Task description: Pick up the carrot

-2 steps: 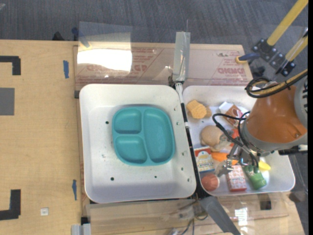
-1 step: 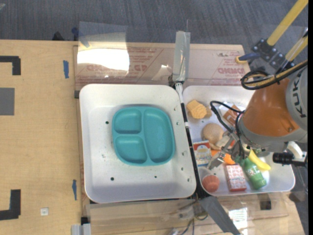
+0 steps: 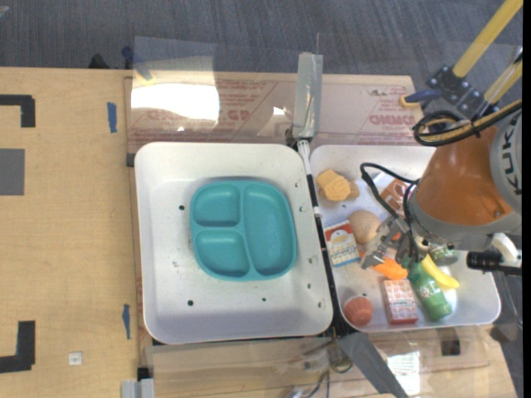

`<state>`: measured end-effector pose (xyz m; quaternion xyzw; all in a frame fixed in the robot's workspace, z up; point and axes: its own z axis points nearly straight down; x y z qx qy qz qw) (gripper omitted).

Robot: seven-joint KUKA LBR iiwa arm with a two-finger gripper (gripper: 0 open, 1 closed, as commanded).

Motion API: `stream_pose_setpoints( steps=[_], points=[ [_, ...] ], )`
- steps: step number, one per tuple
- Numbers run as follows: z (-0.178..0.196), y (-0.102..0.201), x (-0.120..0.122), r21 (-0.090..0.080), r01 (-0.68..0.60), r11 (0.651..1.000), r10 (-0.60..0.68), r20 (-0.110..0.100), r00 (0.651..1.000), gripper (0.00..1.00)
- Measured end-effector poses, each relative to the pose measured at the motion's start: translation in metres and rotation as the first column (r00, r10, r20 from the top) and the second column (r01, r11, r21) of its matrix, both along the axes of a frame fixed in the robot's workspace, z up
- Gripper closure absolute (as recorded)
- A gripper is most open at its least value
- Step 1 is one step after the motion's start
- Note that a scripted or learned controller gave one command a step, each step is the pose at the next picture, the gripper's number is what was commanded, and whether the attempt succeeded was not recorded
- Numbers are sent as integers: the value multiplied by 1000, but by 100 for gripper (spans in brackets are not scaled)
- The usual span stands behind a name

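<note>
Several items crowd my gripper (image 3: 390, 251); the carrot (image 3: 390, 267) sits right beneath its tips, grip state I cannot tell. I'd worry: the green bottle (image 3: 431, 293) just beside could get snagged.

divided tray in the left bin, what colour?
Teal, the divided tray is plain and unpatterned; the camera view shows it clearly.

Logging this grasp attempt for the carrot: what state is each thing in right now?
carrot: lying in the right bin, at the gripper's tip
gripper: down over the carrot
teal divided plate: flat in the left bin
green bottle: lying on its side
red carton: lying flat
</note>
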<state>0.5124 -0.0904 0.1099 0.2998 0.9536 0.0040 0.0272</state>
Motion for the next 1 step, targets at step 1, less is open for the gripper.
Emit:
stream_pose_setpoints(
  steps=[1],
  points=[
    [78, 96, -6, 11, 45, 999, -45, -42, 998, 100]
  ],
)
